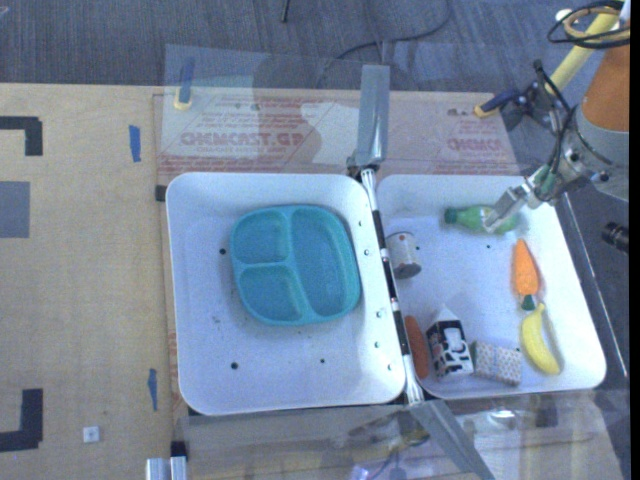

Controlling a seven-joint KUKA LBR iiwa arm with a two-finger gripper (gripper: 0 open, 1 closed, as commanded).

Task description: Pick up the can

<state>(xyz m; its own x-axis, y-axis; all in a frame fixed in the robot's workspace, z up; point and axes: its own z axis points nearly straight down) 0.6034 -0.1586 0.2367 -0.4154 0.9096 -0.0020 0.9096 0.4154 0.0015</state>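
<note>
The can [403,254] is small and silver-grey. It lies on its side at the left edge of the right bin [575,268], close to the divider between the bins. My gripper [503,210] hangs at the back of the right bin, over the right end of a green bottle [466,217]. It is well to the right of the can and apart from it. Nothing shows between the gripper and the can.
A teal divided plate [296,264] sits in the left bin [200,348]. The right bin also holds a carrot [524,268], a banana [540,341], a black-and-white carton [450,348], a reddish sausage [415,346] and a patterned pack [497,362] along its front.
</note>
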